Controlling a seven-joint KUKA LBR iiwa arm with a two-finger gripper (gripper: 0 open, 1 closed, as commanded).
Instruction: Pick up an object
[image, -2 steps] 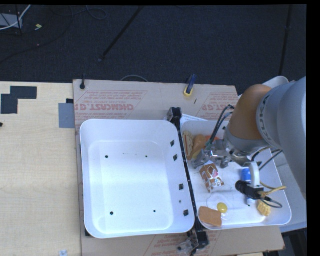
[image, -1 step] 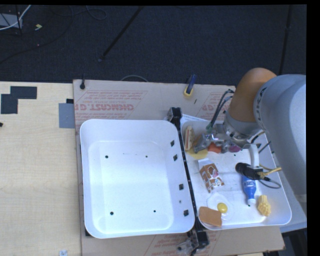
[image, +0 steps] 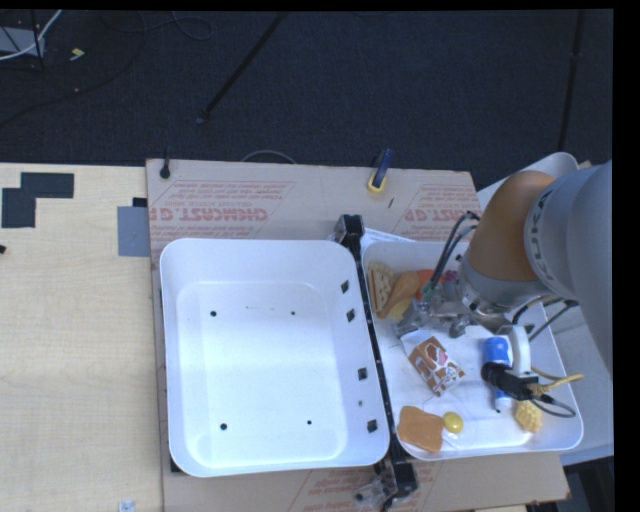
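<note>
2 white bins (image: 260, 262), an orange block (image: 421, 429), a yellow ball (image: 453, 423), a blue bottle (image: 496, 352).

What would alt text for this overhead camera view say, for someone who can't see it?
A grey robot arm reaches from the right into the right white bin, its gripper low among small objects, including a brown-and-white packet and an orange block. Beside it sits the left bin.

Cardboard sheet (image: 250, 200) under bins; blue-yellow clamp (image: 380, 172) at far edge; wooden bench (image: 70, 350).
</note>
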